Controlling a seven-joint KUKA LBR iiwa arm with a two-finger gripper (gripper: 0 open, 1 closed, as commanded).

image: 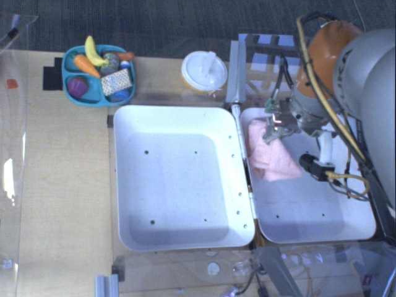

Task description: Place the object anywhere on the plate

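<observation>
I see the claw [275, 124] low over the upper left part of the right bin [322, 218], at the top edge of the pink cloth [272, 153]. From this angle I cannot tell how the claw is set, nor whether it has any of the fabric. The grey arm [365, 73] with its orange band [322, 42] comes in from the right, cables looping down beside it.

The cloth lies crumpled against the left wall of the right bin, in its upper half. Its long axis runs from the upper left, under the claw, down toward the lower right, and its wider end points to the bin's middle.

The left bin [179, 178] sits just beside the right one, their walls touching along the middle.

Behind the left bin, on the worktop [62, 184], stands a round white lidded cup [205, 72]. Further left, well apart from the claw, is a blue plate [97, 76] with compartments. It holds a banana [93, 51], a carrot [85, 65], a purple item [77, 86] and a speckled block [117, 81]. A black square [52, 78] lies just left of the plate.
</observation>
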